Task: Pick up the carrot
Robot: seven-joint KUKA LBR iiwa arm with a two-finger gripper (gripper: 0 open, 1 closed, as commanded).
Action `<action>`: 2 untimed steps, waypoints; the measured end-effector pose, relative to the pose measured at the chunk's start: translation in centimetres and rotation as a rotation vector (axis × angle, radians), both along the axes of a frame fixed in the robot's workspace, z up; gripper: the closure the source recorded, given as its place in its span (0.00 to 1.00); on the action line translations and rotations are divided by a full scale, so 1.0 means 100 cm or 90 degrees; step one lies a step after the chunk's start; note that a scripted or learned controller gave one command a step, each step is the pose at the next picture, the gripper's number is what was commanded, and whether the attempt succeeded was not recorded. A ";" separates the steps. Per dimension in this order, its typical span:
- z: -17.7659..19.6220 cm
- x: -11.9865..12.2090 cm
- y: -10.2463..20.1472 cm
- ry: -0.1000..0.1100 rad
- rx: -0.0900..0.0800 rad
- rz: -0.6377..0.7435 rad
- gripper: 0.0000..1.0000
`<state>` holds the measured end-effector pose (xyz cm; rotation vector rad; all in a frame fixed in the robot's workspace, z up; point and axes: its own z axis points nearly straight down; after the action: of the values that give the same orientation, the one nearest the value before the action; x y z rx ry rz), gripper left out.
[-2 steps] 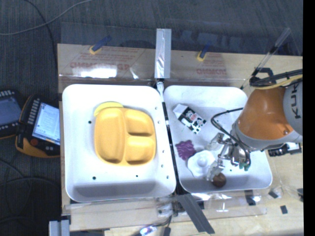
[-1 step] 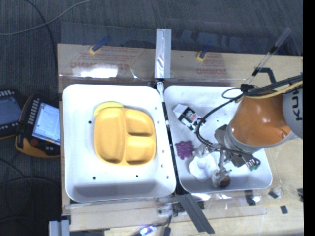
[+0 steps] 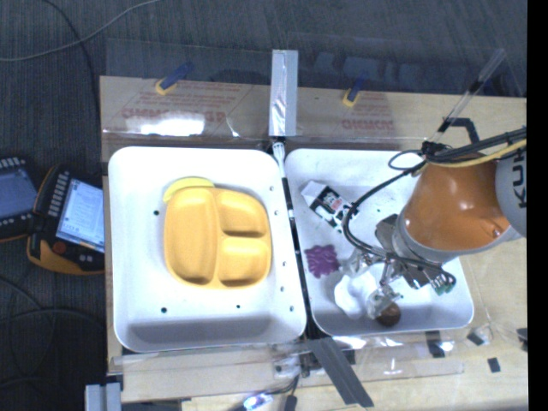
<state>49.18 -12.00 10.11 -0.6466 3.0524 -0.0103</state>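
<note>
My gripper (image 3: pixel 383 294) hangs low over the front of the right bin (image 3: pixel 295 174), under the grey wrist and orange band of the arm (image 3: pixel 454 204). It is right above a small brown round object (image 3: pixel 389 316) and next to a white lump (image 3: pixel 349 292). The arm's body hides the middle and right of this bin. I cannot make out anything held in the gripper.
A purple grape cluster (image 3: pixel 322 259) and a white-and-black packet (image 3: pixel 325 200) lie in the right bin's left half. A small green item (image 3: pixel 443 286) peeks out by the wrist. The left bin (image 3: pixel 137 315) holds a yellow divided plate (image 3: pixel 218 234) with a yellow piece (image 3: pixel 188 183) behind it.
</note>
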 end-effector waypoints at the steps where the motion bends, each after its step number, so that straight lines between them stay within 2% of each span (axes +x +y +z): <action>1: 0.083 0.010 0.077 0.013 0.002 0.106 1.00; 2: 0.082 0.021 0.047 0.013 0.002 0.099 1.00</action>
<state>51.31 -7.33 18.34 -0.8872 3.0117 0.0033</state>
